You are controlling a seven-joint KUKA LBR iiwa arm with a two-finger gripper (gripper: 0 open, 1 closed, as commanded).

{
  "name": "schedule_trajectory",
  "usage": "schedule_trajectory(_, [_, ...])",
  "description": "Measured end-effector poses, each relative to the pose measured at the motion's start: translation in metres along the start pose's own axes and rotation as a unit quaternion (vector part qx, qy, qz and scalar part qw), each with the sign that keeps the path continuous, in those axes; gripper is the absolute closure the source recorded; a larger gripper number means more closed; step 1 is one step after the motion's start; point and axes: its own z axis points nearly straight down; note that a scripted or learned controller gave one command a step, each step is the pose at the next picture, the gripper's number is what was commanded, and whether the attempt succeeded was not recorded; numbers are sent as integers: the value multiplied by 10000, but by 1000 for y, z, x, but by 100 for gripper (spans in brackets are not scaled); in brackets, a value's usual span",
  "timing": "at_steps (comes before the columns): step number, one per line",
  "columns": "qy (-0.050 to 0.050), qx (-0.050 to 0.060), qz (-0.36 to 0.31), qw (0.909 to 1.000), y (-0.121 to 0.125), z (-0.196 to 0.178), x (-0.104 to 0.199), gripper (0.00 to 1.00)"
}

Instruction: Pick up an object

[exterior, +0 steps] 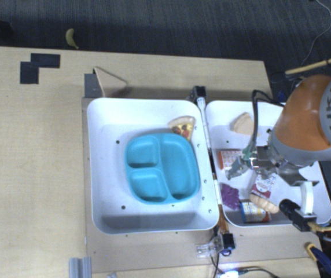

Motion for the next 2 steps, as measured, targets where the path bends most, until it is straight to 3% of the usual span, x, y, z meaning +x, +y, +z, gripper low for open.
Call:
schedule_trajectory(1, [-5, -44, 4, 10000, 3, 90, -43, 0])
schedule_trajectory(2, [-27, -91, 9, 10000, 5, 78, -44, 100])
